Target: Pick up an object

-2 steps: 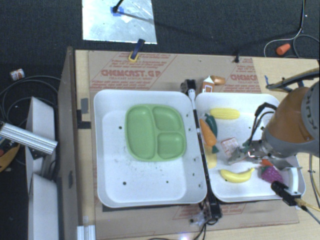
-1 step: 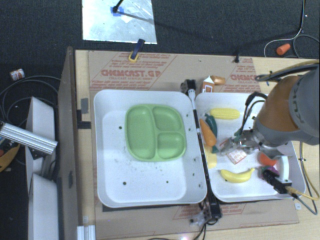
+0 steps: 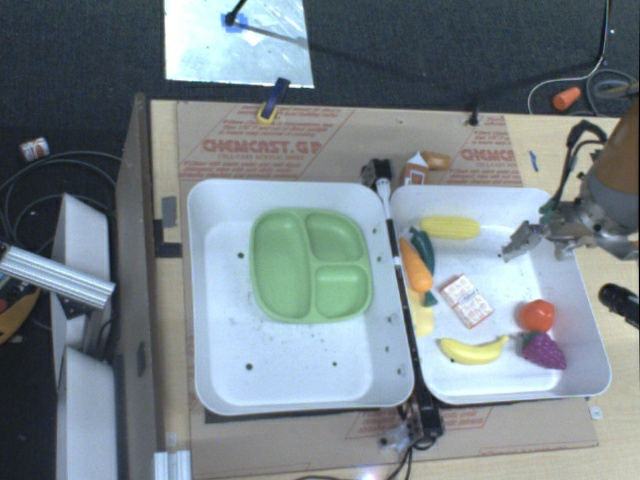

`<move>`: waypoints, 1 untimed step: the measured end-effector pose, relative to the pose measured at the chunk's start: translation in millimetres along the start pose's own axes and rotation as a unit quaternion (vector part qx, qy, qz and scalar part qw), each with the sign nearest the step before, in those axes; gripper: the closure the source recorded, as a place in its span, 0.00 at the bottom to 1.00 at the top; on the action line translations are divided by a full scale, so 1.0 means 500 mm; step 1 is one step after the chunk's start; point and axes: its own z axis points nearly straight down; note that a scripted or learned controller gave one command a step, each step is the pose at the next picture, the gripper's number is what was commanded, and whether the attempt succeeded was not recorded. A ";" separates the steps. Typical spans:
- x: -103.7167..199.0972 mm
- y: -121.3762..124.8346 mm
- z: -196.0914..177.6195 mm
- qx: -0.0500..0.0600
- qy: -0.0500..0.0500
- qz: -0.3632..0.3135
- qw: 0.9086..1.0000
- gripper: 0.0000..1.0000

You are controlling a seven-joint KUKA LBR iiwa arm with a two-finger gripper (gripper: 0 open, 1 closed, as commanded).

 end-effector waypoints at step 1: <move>-0.038 -0.088 0.044 0.008 0.003 0.001 1.000 0.00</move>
